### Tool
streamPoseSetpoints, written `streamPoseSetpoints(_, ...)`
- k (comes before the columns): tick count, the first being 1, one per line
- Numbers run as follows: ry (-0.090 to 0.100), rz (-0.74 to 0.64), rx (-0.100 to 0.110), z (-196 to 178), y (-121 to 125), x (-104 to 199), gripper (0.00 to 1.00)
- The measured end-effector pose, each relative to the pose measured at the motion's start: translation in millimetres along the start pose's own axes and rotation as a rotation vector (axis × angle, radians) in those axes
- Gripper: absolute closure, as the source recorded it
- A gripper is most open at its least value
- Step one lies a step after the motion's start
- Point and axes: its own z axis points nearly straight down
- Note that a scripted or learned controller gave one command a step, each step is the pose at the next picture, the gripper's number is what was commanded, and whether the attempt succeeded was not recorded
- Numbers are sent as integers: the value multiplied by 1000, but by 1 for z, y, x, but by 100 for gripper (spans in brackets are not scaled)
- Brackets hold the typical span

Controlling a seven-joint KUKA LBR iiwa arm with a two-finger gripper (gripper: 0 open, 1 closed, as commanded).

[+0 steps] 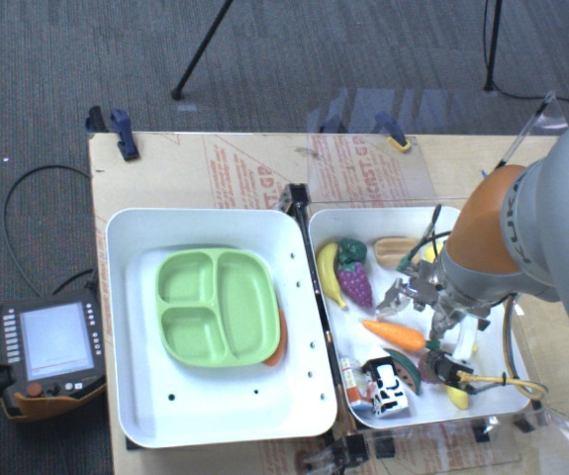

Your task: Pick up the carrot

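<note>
The carrot [395, 334] is orange and lies flat in the right bin [521, 392], its tip pointing left and its thick end to the right. My gripper [419, 323] hangs just above the carrot's thick end. It is open, with one metal finger [394, 300] on the far side of the carrot and the other finger [442, 344] at its near right. Nothing is held between them. The grey arm with its orange band [492, 228] comes in from the right and hides part of the bin's right side.
Around the carrot lie a banana [328, 270], purple grapes [355, 281], a tan bun [394, 252], a watermelon slice [404, 374], a black-and-white box [388, 390] and a small bottle [351, 379]. The left bin [131, 384] holds a green divided plate [215, 307].
</note>
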Motion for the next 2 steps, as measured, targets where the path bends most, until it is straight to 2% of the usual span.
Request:
streamPoseSetpoints(1,0,377,1,1,-48,-26,0)
streamPoseSetpoints(2,0,362,-2,1,-82,7,0)
